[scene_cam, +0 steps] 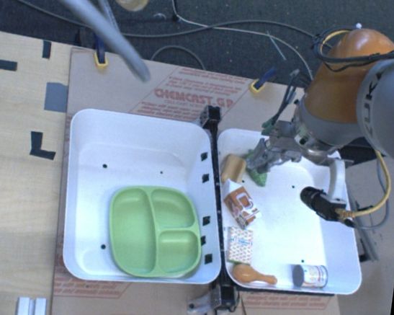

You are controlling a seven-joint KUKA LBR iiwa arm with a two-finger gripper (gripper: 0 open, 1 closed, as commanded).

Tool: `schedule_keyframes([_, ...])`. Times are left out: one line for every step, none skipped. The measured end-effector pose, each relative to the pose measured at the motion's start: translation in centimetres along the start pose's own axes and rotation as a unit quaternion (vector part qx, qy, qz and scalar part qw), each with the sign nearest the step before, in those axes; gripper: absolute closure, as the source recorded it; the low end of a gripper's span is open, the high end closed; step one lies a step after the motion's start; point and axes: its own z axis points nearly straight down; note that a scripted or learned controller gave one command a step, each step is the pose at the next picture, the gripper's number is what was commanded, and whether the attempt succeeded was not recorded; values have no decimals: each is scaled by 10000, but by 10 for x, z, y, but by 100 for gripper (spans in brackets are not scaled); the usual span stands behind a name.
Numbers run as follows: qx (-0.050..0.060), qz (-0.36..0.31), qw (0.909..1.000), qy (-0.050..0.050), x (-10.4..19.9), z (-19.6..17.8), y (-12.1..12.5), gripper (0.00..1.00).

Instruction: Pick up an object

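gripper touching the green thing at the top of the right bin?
Cannot tell. In the camera view the gripper overlaps the green object, hiding where they would meet.

A wooden bench (7,163) carried a cardboard sheet (185,89); two white bins (91,131) lay beneath and left of the gripper (266,159).

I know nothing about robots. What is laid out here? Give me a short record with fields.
left bin: holds a green divided plate
right bin: holds several small things
near the divider: tan block, patterned packet, checked packet
front edge: orange-brown toy, small can on its side
end effector: low over the right bin's back corner, by a green item
grasp: not visible
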Motion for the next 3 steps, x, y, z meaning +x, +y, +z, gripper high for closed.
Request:
schedule_keyframes([6, 7, 10000, -4, 46, 16, -17, 100])
schedule_keyframes([7, -1, 10000, -4, 95, 30, -32, 100])
schedule_keyframes([6, -3, 10000, -8, 148, 37, -54, 100])
